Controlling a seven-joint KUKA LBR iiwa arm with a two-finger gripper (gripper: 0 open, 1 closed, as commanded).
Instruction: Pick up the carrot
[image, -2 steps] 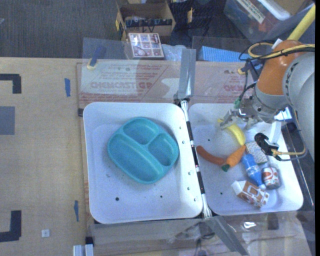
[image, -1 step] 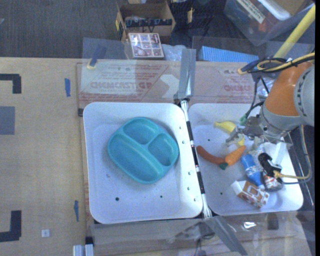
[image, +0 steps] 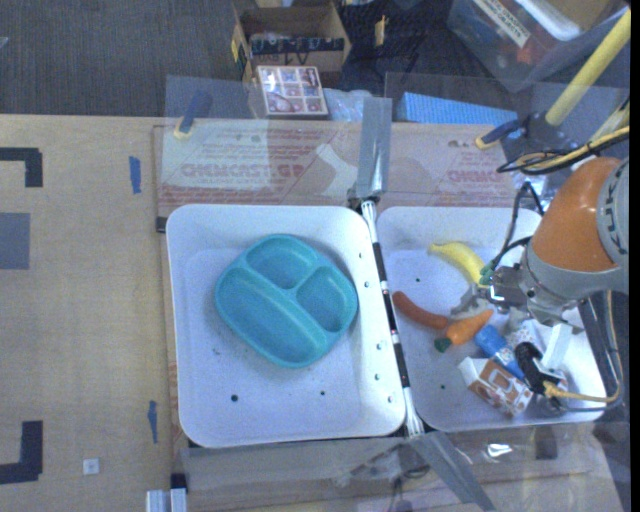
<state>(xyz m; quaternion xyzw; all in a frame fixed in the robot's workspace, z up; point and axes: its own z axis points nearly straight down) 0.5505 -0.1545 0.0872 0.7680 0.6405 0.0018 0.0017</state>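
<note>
Just beside the hand, a smooth tapered orange carrot

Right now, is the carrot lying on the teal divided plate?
No, the carrot lies in the right bin, while the teal plate sits in the left bin.

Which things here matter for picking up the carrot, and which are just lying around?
For the job:
carrot, in the right bin
gripper, just above the carrot's thick end

Lying about:
banana
red-brown pepper
blue block
small carton
teal plate, in the left bin
</note>
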